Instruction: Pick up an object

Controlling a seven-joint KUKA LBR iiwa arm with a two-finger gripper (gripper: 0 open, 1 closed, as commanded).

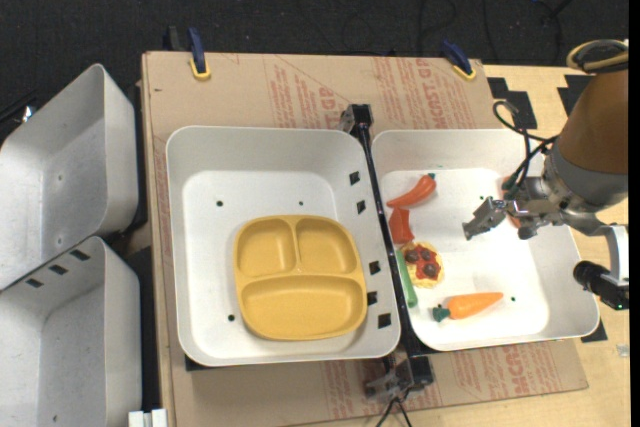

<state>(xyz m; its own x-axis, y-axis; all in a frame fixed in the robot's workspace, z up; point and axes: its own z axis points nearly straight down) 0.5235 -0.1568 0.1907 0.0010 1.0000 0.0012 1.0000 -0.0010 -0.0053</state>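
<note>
- Over the right bin (pixel 560 315), upper right part: 1 gripper (pixel 487 218) on the grey arm with the orange band (pixel 600 130), hanging above bare white floor. Its 2 dark fingers point left toward the toys. Nothing lies between them; how far apart they stand cannot be told from this slant.
- Task's things, all in the left half of the right bin: 1 red chili pepper (pixel 414 192), lying at a slant near the divider (pixel 378 215); 1 small pizza slice toy (pixel 424 264), yellow with dark red toppings, just below the pepper; 1 green strip (pixel 408 277), lying along the bin wall touching or just beside the pizza; 1 carrot (pixel 472 305), orange with a green stem end, lying almost level near the bin's front wall.
- Step in hand, as judged: approach, no object yet reached.
- Advice for the step: the carrot looks the best candidate, since it lies apart from the others with bare floor on every side. Set the fingers across its narrow body, not along it, and come down over its thicker middle.
- Obstacles: the pepper, pizza and green strip crowd the divider, so a grasp there risks striking the wall or nudging 2 things at once.
- Other items: left bin (pixel 190 215) holding 1 yellow tray with 3 compartments (pixel 298 277); cardboard sheet (pixel 300 95) under both bins; 2 spare white bins (pixel 60 215) at far left.
</note>
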